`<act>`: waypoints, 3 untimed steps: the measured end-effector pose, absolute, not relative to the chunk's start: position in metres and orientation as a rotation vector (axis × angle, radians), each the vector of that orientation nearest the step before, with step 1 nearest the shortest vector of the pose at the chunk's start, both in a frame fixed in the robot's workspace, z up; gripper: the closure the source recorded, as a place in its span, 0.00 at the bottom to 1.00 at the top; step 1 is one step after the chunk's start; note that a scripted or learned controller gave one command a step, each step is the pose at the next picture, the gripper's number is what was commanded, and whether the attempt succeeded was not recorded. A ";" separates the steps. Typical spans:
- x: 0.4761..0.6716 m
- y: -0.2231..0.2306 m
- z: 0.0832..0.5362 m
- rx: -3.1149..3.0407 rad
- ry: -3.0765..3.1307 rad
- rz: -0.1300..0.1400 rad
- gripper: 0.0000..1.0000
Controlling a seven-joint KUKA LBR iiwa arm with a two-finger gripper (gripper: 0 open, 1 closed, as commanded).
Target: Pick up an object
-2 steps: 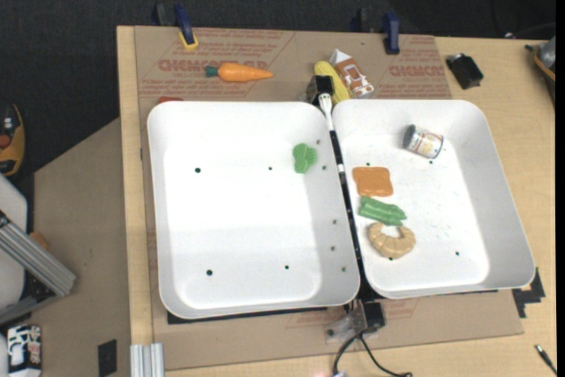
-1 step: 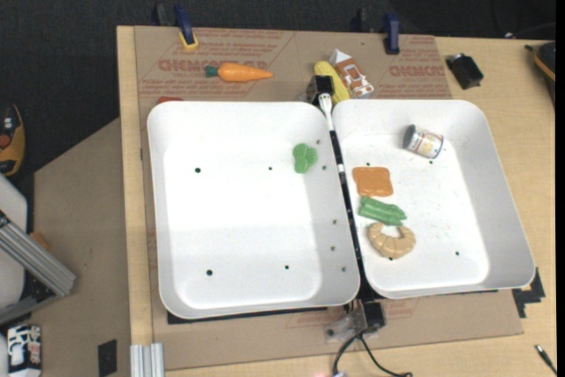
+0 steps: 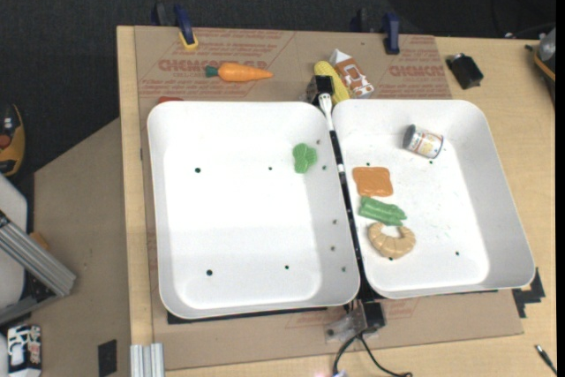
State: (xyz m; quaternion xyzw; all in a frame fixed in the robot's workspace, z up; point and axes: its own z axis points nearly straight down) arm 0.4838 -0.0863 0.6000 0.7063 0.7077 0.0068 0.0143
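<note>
My tool: how far it is open, or what it has hold of, I cannot tell. Reaching from the right, I judge the right bin (image 3: 494, 190) nearer. It holds a small can (image 3: 424, 141), an orange block (image 3: 372, 181), a green piece (image 3: 381, 210) lying crosswise and a tan ring (image 3: 391, 240). A green lump (image 3: 305, 157) sits in the left bin (image 3: 229, 216) on the desk (image 3: 132, 190).

Counts on the bench

Two bins (image 3: 177, 216) (image 3: 494, 216); one green piece (image 3: 305, 157) mid-frame; right of centre one can (image 3: 424, 141), one orange block (image 3: 373, 181), one green pod (image 3: 382, 211), one pretzel (image 3: 391, 240); top, one carrot (image 3: 240, 73), one banana (image 3: 327, 77).
</note>
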 end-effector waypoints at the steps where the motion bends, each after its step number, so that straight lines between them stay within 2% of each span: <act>1: 0.485 -0.086 0.611 2.194 2.200 0.026 1.00; 2: 0.484 -0.086 0.611 2.195 2.200 0.025 0.00; 3: 0.485 -0.086 0.622 2.191 2.196 0.030 1.00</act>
